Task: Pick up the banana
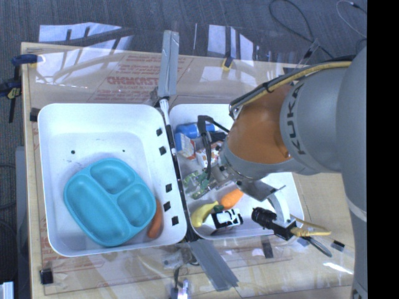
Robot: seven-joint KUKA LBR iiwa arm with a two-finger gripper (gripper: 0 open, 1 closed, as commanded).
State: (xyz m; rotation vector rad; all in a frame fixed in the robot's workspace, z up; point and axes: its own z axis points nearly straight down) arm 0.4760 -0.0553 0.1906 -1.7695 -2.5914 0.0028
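the banana is a short yellow piece, gently curved, with a smooth and slightly shiny skin that looks like plastic; its upper end is a little greenish. it lies in the right bin, at the near left part of the floor, close to the wall that divides the two bins. just beside it on the right is a small black and white object, and above that an orange rounded object. the arm comes from the right and covers the middle of this bin. the state of the gripper cannot be told, because the wrist hides it. in the left bin a blue divided plate lies flat.
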